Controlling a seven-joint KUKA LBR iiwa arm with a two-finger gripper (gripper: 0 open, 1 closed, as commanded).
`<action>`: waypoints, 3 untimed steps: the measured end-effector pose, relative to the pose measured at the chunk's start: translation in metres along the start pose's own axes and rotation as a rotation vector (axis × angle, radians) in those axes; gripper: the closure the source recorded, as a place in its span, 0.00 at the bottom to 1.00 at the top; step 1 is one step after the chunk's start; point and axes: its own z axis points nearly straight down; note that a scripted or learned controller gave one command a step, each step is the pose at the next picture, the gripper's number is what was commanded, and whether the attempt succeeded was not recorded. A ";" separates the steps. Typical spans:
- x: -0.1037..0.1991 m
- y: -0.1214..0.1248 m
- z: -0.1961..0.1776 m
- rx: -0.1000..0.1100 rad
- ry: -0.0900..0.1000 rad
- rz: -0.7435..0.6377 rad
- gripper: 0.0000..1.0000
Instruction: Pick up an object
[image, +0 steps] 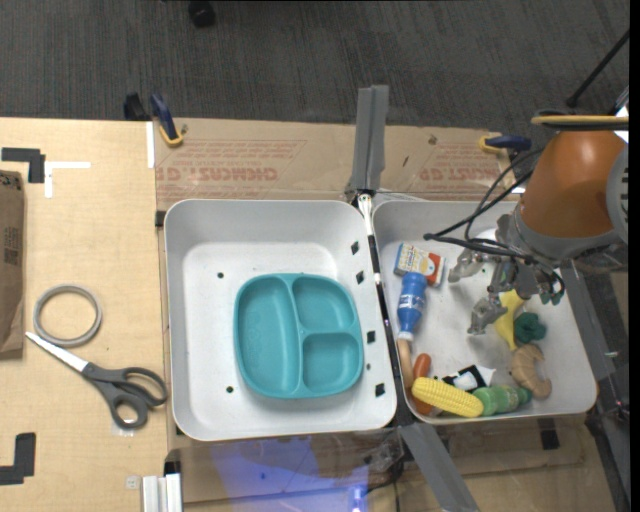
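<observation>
Left to right: tape roll (67, 314) and scissors (105, 379) lie on the bench (80, 230), outside the bins. Left bin (190, 230) holds 1 teal divided plate (298, 335). Right bin (570, 390) holds the clutter: blue bottle (410, 303), small carton (416, 262) at its far end, corn cob (447, 397) and green vegetable (503, 400) along the near wall, yellow piece (511, 302), green toy (529, 327), tan toy (530, 368) toward the right.

End effector (488, 290) hangs over the right bin's middle, nothing seen between its fingers; open or closed, cannot tell. Step looks like approach, no pick yet. Likely target is the yellow piece or green toy just right of it: small, bright, touching. Next move probably calls for lowering over 1 item and closing.
</observation>
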 end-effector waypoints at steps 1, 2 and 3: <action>0.041 -0.018 0.000 0.000 0.001 0.114 0.00; -0.001 0.010 0.000 0.000 -0.001 0.026 0.00; 0.022 -0.049 -0.001 0.002 -0.002 -0.009 0.00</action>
